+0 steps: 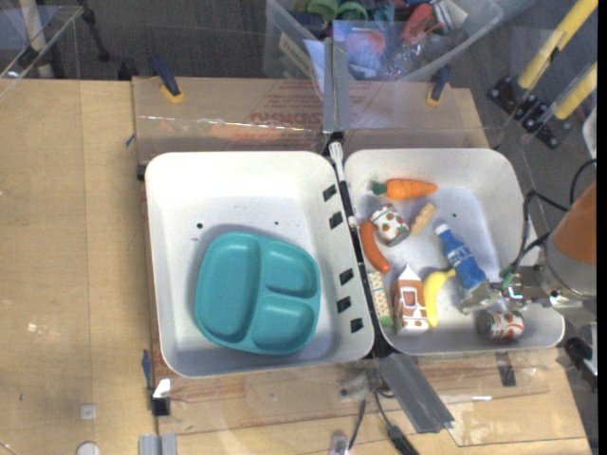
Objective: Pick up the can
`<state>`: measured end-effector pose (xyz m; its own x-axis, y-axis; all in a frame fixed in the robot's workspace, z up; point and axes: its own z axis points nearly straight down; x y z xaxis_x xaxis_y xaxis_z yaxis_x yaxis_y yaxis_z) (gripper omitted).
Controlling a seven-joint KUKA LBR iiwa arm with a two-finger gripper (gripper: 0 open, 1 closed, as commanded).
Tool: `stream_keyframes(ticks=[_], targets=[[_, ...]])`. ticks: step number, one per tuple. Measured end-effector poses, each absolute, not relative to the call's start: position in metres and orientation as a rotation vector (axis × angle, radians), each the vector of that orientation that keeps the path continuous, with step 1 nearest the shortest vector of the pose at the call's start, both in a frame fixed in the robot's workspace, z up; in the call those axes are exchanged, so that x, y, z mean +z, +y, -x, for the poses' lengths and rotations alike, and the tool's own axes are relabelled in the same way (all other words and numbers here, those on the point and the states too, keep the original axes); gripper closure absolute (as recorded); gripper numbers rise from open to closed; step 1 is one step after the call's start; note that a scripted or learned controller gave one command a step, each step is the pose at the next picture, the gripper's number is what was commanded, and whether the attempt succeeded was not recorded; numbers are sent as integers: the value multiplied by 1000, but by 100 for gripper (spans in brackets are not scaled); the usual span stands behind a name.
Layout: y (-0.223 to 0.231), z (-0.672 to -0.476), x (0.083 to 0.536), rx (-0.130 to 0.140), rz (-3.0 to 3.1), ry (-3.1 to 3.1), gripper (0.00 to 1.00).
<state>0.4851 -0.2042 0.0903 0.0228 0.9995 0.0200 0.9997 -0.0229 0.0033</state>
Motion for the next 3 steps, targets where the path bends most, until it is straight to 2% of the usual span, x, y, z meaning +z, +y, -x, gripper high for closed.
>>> stream_keyframes(ticks=[1,2,3], targets=[[-205,-493,103,-46,2256,-2204,100],[-202,-492,102,-46,2247,-2201,0],[-203,-489,91,-35,2310,-2123,0]])
